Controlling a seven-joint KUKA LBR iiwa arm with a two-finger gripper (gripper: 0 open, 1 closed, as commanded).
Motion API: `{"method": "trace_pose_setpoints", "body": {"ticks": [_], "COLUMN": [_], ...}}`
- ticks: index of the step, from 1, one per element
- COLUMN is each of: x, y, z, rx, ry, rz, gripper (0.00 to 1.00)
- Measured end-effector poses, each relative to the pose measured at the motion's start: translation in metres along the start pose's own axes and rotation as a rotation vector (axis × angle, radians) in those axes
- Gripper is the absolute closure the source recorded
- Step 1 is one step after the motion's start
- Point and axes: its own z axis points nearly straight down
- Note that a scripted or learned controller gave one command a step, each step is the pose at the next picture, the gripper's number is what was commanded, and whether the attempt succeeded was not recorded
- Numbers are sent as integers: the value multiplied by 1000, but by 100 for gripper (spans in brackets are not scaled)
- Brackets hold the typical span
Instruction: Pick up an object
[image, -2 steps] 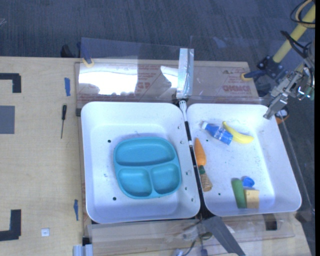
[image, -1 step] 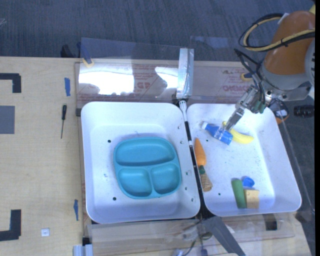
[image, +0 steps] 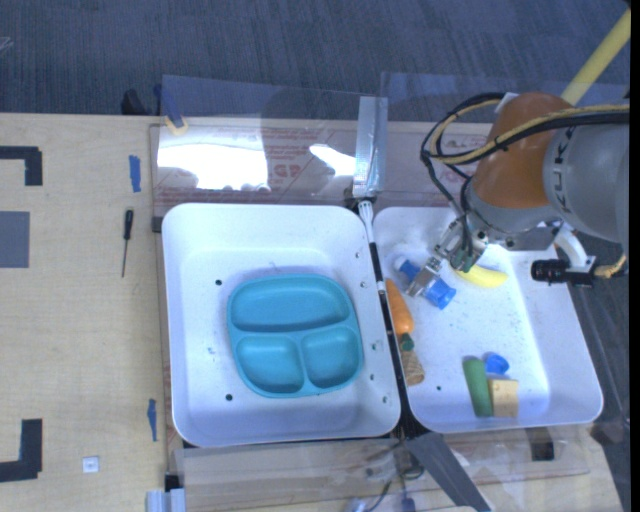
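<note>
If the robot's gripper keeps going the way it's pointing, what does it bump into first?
Most likely the blue block just below the gripper in the right bin. Height is hard to judge, so it may already be touching.

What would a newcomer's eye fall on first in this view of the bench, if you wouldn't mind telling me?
Most likely the turquoise plastic divided tray, lying alone in the middle of the left shallow white bin. Next comes the grey arm with its orange band, reaching from the right so that its tool hangs over the far part of the right white bin, near a small blue block, a yellow banana-shaped toy and an orange carrot-shaped toy.
</note>
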Motion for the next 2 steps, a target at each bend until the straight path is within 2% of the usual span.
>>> {"method": "trace_pose_setpoints", "body": {"ticks": [1,2], "x": [-2,91], "y": [2,76], "z": [-14,-96], "rx": [-7,-7], "ry": [-8,-3], "rz": [1,202], "gripper": [100,100]}}
